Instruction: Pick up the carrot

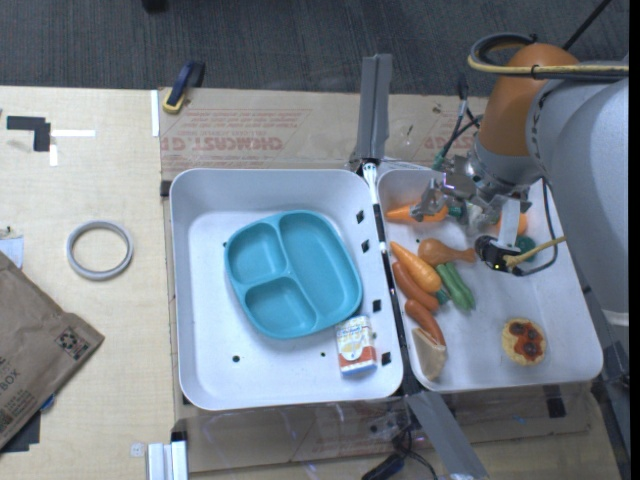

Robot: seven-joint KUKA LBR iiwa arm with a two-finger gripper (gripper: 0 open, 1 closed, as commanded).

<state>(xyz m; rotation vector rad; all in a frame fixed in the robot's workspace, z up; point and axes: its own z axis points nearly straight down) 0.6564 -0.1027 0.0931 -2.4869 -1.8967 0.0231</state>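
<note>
The carrot (416, 266) lies along the right bin's (565, 353) left wall, among other orange and green play vegetables. The end effector (455, 200) hangs at about one o'clock from it, over the bin's far end; its opening cannot be told. At nine o'clock, the left bin (200, 298) holds a blue divided plate (293, 272).

End effector (452, 204) low in right bin (570, 358) by a carrot (402, 213); teal plate (293, 272) in left bin (200, 298)

Orange carrot (415, 267), turquoise plate (292, 272), white bins (200, 298).
</note>
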